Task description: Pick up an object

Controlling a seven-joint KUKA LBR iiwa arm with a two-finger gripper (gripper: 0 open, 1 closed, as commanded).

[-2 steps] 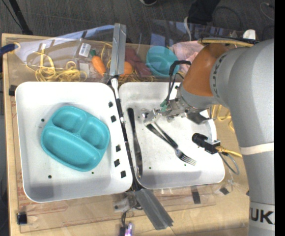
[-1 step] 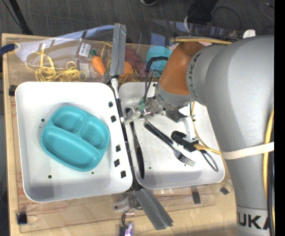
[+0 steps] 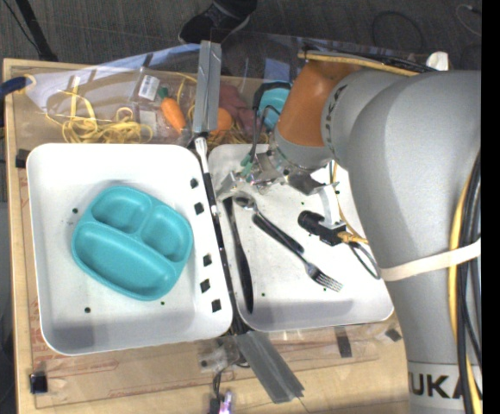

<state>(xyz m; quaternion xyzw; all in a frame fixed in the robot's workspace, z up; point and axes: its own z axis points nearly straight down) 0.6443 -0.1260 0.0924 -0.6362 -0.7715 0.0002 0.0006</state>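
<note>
Currently: gripper (image 3: 254, 172) low at the far-left corner of the right bin (image 3: 289, 304); black fork (image 3: 295, 248) lying loose on that bin's floor.
Whether the gripper is open or closed cannot be told from this angle. The fork lies diagonally across the middle of the right bin, tines toward its near-right corner, apart from the gripper. A long black utensil (image 3: 243, 270) lies along the bin's left wall. A teal divided plate (image 3: 132, 241) sits in the left bin (image 3: 60, 175), just beside the right bin. Letters "UKA" are legible on the arm (image 3: 405, 188) base, past the bin's near-right corner.
</note>
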